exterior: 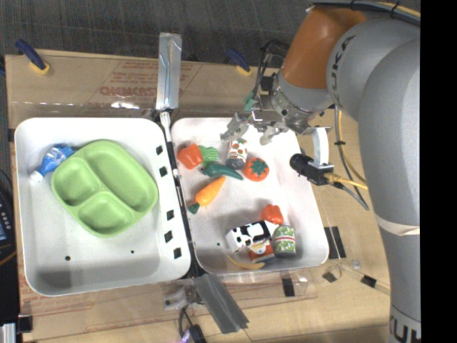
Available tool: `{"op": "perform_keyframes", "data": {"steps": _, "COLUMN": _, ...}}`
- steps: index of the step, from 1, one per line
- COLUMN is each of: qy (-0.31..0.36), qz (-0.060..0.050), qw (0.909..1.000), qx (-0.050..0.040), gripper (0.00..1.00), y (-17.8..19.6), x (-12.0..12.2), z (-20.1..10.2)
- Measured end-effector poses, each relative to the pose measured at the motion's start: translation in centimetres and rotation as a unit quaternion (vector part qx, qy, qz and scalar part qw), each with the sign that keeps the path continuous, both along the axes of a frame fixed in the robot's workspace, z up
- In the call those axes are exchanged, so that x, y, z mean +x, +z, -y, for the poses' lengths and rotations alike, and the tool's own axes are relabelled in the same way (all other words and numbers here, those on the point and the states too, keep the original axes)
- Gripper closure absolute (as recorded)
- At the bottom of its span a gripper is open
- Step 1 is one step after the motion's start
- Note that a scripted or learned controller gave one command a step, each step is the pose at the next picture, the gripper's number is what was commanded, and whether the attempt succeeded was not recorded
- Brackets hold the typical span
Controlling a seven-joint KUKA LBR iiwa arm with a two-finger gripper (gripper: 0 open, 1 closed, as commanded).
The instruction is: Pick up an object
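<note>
My gripper (251,130) hangs over the back of the right bin (307,191) and is open, its fingers (233,128) spread apart with nothing between them. Just below it stands a small white patterned can (238,151). Beside the can lie a red tomato (256,168), a dark green chili (223,170), an orange pepper (189,156) and a green leafy piece (211,153). A carrot (208,191) lies toward the bin's middle. At the front sit a black-and-white cow toy (248,236), a red pepper (272,214) and a green can (285,241).
The left bin (43,263) holds a green divided plate (105,186) and a blue object (54,157) at its back left. A black divider with clips (175,206) runs between the bins. The grey arm (385,120) looms over the right side.
</note>
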State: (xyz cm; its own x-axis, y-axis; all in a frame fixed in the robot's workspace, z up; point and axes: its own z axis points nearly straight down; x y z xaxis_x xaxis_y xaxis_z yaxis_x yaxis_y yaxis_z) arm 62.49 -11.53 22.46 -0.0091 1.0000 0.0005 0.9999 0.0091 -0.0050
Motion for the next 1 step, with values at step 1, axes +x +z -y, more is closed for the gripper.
{"op": "perform_keyframes", "data": {"steps": 1, "qy": 0.141, "qz": 0.009, "qw": 0.9899, "qx": -0.0021, "gripper": 0.00, "y": -11.28, "x": -4.51, "z": 1.34}}
